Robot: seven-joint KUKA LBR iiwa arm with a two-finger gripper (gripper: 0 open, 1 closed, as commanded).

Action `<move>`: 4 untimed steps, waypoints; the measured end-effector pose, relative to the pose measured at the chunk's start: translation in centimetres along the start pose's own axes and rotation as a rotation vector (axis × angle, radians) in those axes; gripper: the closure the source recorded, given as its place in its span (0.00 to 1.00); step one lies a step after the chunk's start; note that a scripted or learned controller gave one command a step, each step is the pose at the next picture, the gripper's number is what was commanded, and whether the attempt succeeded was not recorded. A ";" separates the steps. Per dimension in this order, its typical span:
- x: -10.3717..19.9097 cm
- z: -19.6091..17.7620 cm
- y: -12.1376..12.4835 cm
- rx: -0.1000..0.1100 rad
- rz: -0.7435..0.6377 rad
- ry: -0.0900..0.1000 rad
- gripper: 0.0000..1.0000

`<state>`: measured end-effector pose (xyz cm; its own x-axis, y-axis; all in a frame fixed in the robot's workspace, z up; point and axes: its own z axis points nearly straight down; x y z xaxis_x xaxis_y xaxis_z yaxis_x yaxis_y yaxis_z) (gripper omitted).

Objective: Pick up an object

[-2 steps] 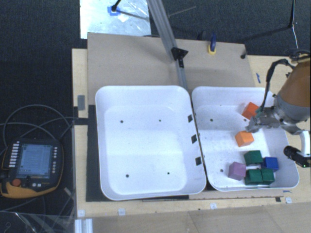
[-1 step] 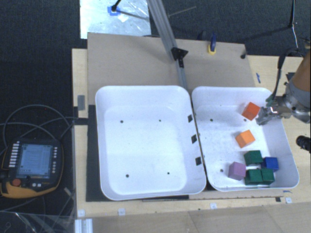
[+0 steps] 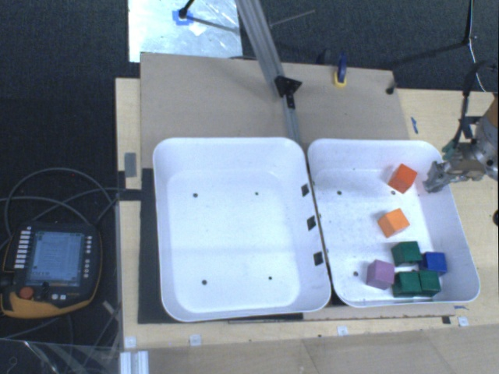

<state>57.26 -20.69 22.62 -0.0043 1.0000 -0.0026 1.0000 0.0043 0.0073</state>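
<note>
The right bin (image 3: 355, 162) holds several small blocks. An orange-red block (image 3: 403, 178) lies near its far right side, and an orange block (image 3: 394, 222) sits below it. Toward the near right corner are a purple block (image 3: 380, 274), a blue block (image 3: 434, 262) and green blocks (image 3: 405, 253) clustered together. My gripper (image 3: 437, 176) hangs at the right rim of this bin, just right of the orange-red block, with nothing seen between its fingers.
The left bin (image 3: 168, 170) sits beside the right one, joined by black clips (image 3: 312, 223). A teach pendant (image 3: 51, 267) with cables lies left of the bench. A metal pole (image 3: 261, 29) slants across the back.
</note>
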 end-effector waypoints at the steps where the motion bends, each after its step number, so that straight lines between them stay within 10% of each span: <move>1: -0.1 -5.5 0.2 -0.001 -0.001 0.000 1.00; 4: 16.1 -4.0 1.0 0.004 -0.007 0.004 1.00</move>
<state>58.19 -4.60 26.61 -0.0112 0.9999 0.0017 0.9999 0.0112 0.0032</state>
